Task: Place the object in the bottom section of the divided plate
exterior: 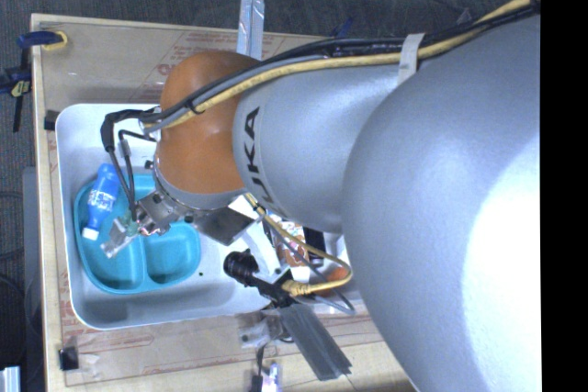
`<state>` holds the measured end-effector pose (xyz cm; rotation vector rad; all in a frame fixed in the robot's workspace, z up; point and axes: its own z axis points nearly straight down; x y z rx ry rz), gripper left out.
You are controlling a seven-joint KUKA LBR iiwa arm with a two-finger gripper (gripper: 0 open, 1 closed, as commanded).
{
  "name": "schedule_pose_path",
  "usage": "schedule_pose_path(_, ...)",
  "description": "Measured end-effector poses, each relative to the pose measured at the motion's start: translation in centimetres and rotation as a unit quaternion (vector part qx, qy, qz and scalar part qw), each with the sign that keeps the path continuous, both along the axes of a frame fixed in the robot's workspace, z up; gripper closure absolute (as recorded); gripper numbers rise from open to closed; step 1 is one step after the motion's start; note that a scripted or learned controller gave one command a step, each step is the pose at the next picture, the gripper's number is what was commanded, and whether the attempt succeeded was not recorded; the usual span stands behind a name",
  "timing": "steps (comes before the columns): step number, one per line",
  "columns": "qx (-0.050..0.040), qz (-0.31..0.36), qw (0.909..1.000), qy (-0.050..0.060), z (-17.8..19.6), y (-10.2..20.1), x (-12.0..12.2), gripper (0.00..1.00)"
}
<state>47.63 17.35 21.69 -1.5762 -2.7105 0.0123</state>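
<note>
Toward the left edge of the desk (110, 41), inside the white bin (69, 138) that sits there, lies the blue divided plate (170, 257), and in its upper-left section rests a small blue bottle (101, 197) with a pale label, lying along the plate's rim. My claw (119, 234) hangs just above the plate's left side, right beside the lower end of that bottle; whether the bottle sits between its tips I cannot tell, and I cannot tell how the claw itself stands. The two lower sections of the plate show bare blue. My wrist, with its orange band (197, 119), covers the bin's upper right part, and black cables (124, 128) loop from it down toward the claw. My grey arm (413, 197) fills the right side of the desk, hiding most of what lies there.
</note>
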Motion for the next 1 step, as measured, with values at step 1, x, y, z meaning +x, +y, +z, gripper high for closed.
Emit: schedule_pose_path(1, 0.0000, 0.000, 1.0000, 0.000, 0.00, -0.01, 0.00, 0.00)
